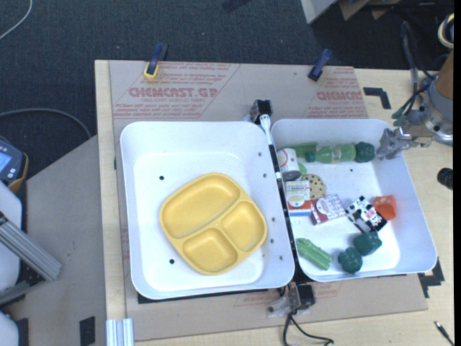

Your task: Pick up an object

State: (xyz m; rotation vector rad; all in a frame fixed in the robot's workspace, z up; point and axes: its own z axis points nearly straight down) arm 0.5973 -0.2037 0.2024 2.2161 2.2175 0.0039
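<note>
Tool above the right bin's far corner, nothing held.
Tool (395,144), grip state unclear, hovers at 1 o'clock; green bottle (333,152) lies nearest, so descend centred over it.

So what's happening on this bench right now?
A robot arm is meant to pick up an object. Its gripper sits at the far right edge of the right bin, near a green bottle, with nothing visibly held. That bin also holds small toys and packets, such as a black-and-white cow. The left bin holds a yellow divided tray.
</note>
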